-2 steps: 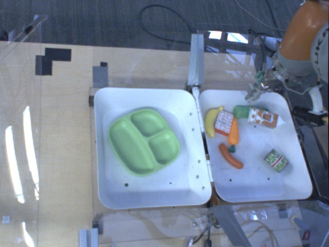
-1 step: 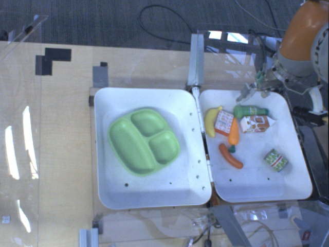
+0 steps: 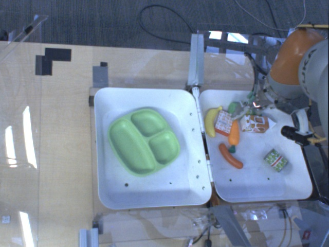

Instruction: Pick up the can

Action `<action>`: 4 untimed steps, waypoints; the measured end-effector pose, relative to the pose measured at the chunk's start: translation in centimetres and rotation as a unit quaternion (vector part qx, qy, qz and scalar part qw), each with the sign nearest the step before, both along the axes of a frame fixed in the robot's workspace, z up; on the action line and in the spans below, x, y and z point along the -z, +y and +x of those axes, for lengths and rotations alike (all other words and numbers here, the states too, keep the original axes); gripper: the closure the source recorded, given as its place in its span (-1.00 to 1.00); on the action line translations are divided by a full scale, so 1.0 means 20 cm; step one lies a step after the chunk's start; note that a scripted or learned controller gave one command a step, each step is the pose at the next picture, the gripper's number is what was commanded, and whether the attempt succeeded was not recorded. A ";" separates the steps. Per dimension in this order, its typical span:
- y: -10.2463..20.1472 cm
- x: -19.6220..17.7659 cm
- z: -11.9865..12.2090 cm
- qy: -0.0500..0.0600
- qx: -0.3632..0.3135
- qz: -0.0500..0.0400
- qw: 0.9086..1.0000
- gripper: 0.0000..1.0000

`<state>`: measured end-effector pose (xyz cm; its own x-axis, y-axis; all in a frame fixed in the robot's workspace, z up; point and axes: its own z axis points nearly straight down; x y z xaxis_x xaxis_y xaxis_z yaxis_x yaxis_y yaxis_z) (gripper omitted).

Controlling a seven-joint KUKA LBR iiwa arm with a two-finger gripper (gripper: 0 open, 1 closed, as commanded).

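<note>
the can [image 3: 255, 123] lies on its side in the right bin [image 3: 257, 189], just below the end effector [image 3: 255, 104] and seemingly clear of it, its long axis running roughly left to right. whether the end effector is apart or together cannot be told. the coming move is likely a short drop. to its left lie one banana [image 3: 211, 121], one carrot [image 3: 234, 134] and one sausage [image 3: 231, 156]; further left, one green plate [image 3: 144, 140].

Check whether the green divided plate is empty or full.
Empty: all three compartments of the green plate are bare; the food items lie in the right bin.
</note>
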<state>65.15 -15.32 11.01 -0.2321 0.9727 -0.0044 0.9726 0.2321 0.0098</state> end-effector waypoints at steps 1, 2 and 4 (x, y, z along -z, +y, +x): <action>-0.26 0.09 -0.15 -0.002 -0.002 -0.001 1.000 -1.00; -0.25 0.03 -0.13 -0.006 -0.004 -0.002 1.000 1.00; -0.25 0.10 -0.29 -0.001 -0.090 -0.001 0.996 -1.00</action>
